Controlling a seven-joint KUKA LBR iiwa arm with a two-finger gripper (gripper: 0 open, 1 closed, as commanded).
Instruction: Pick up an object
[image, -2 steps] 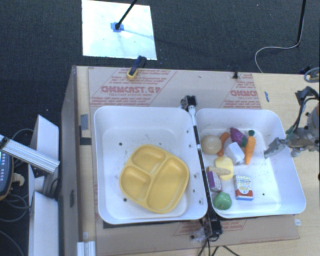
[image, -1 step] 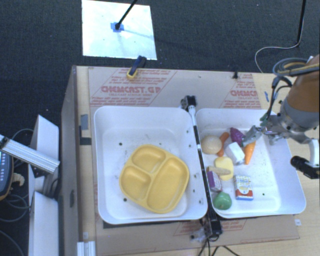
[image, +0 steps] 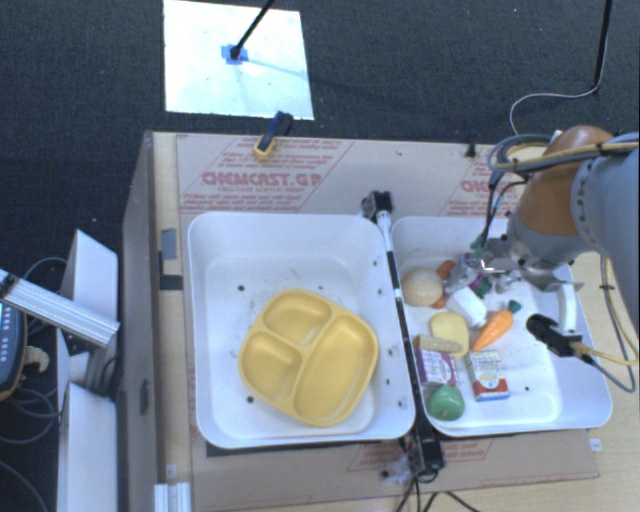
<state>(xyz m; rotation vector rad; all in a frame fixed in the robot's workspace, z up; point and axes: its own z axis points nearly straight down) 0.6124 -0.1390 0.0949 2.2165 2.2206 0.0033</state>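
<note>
Green ball (image: 446, 402) fronts right bin (image: 585, 400); fingers (image: 478, 272) above toys, grip state unclear

A pale yellow three-compartment plastic plate (image: 309, 356) is seen in the plain white left bin (image: 215, 300). In the white right bin (image: 585, 395), an orange plastic carrot (image: 492, 329) is shown at three o'clock and a green round ball (image: 446, 402) at six o'clock.

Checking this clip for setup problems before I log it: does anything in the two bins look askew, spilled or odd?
Nothing looks spilled or damaged. The yellow divided plate lies flat but turned at an angle in the left bin. The right bin holds a loose jumble of toy food, including a carrot and a green ball, with the hand low over it.
</note>
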